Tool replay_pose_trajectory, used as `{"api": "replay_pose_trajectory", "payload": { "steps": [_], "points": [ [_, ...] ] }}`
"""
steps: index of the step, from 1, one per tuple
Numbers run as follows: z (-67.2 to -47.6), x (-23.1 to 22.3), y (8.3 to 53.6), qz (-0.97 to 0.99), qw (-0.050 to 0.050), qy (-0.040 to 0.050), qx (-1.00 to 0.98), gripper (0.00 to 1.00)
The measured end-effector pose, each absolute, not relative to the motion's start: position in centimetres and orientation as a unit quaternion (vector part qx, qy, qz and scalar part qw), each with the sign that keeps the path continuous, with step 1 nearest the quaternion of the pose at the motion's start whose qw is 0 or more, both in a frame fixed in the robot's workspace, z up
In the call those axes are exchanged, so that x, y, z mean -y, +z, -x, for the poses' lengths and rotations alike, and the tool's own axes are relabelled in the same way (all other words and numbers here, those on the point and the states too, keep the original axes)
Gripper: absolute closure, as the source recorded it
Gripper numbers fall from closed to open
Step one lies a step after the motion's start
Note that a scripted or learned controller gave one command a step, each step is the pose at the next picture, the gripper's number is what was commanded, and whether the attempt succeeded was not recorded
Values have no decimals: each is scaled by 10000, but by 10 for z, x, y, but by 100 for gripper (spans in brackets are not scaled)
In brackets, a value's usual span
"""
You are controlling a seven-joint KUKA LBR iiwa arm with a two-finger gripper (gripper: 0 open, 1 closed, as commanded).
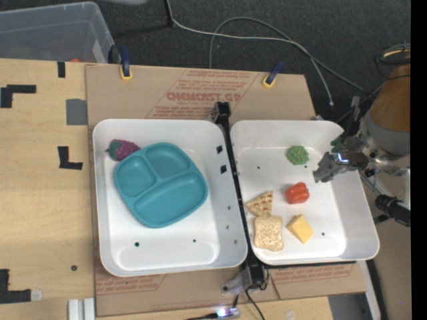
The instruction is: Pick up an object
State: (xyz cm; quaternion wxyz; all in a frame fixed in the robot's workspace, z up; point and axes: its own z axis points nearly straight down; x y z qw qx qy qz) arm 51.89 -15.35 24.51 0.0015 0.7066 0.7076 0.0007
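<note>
The right bin (347, 245) holds a green broccoli piece (297, 155), a red pepper (297, 193), a yellow cheese block (301, 229), a round cracker-like bread slice (268, 233) and a small pizza wedge (261, 204). My gripper (327, 170) hangs over the right side of that bin, just right of the broccoli and above-right of the red pepper. Nothing shows between its dark fingers.
The left bin (110, 245) carries a teal divided plate (160, 183) and a purple grape bunch (122, 149) at its upper left corner. A clear plastic box (53, 32) stands at the back left. Cables run behind the bins.
</note>
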Motion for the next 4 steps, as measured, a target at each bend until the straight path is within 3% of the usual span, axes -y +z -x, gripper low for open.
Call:
{"api": "replay_pose_trajectory", "payload": {
  "steps": [1, 4],
  "points": [
    [-529, 98, 248, -7048, -6, 1, -7094, 100],
    [-586, -39, 245, -7053, -5, -5, -7089, 100]
  ]
}}
